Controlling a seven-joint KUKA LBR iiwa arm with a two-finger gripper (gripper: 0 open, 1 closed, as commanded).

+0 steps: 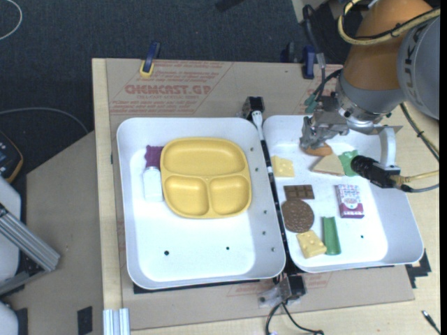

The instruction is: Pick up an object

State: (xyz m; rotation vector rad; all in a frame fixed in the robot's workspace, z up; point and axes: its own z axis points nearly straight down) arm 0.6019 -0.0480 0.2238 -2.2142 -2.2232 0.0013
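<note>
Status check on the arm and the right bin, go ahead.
Gripper low at right bin's far end, over an orange piece; grasp unclear. Tan wedge and green piece crowd beside it. Brown cookie, pink packet untouched.

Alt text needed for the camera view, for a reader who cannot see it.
The gripper is low at the far end of the right bin, over an orange item, among small food pieces, including a brown cookie and a green stick. A yellow divided tray lies in the left bin.
</note>
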